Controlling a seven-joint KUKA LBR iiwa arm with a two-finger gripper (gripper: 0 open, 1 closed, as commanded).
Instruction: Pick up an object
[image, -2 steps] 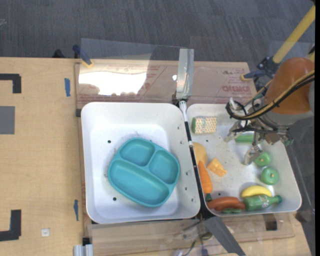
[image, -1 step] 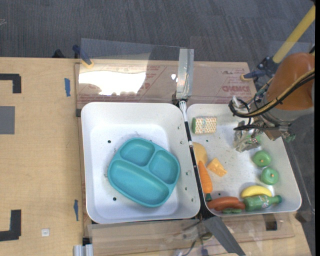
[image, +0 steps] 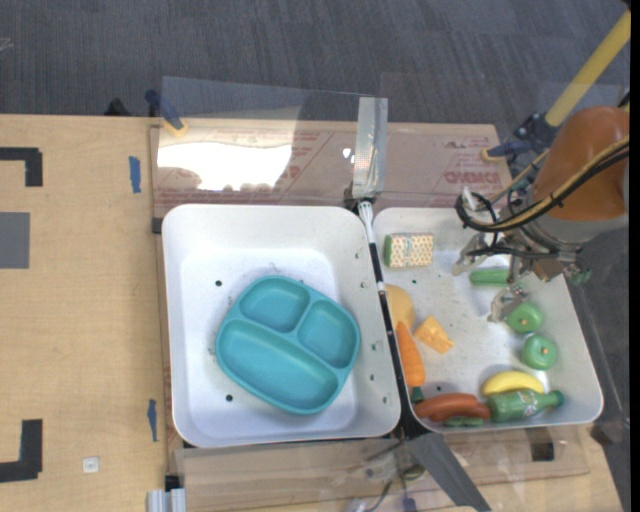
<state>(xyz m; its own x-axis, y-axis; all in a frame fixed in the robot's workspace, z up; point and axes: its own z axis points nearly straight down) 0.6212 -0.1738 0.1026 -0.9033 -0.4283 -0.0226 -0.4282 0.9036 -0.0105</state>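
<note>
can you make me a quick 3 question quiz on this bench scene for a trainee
1. True or false: the teal divided plate lies in the left bin.
2. Which lies nearest the front edge of the right bin? A. banana B. checkered block C. orange wedge
3. Fill in: the gripper hangs over the ____ bin.

Key
1. True
2. A
3. right
</note>
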